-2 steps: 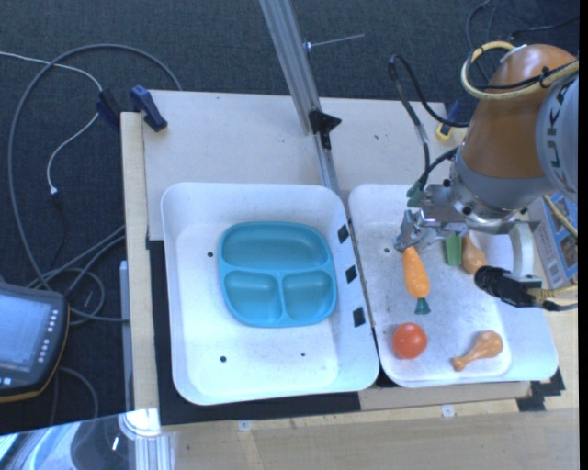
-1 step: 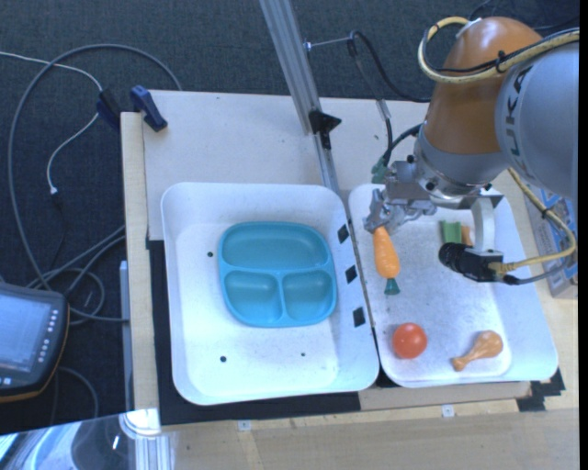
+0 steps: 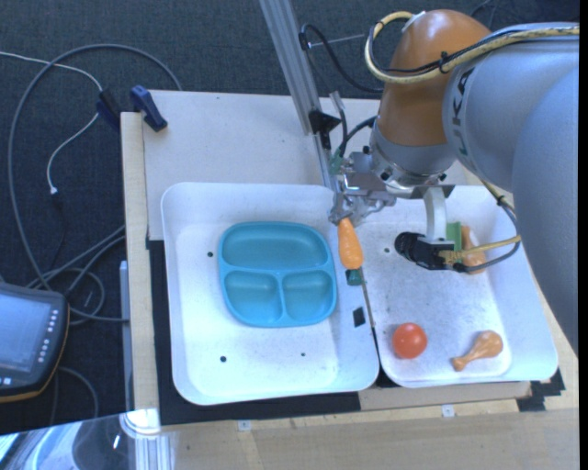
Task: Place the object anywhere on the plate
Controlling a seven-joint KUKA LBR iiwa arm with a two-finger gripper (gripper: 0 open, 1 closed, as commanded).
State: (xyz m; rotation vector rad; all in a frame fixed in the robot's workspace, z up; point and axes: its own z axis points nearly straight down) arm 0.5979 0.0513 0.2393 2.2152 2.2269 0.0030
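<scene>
In the right white bin (image 3: 432, 303), a red tomato (image 3: 410, 340) lay near the front edge, with a tan toy chicken drumstick (image 3: 479, 349) near it on the right, the 2 apart. A blue clamp (image 3: 147, 107) sat at the far left corner of the pale bench (image 3: 220, 128), and a silver aluminium post (image 3: 292, 64) rose from its far side. On the dark carpet (image 3: 55, 27) to the left, thin cables (image 3: 55, 138) looped above a dark-framed screen (image 3: 28, 340).

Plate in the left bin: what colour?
The plate is plain light blue, no pattern. It shows best in the camera view.
</scene>
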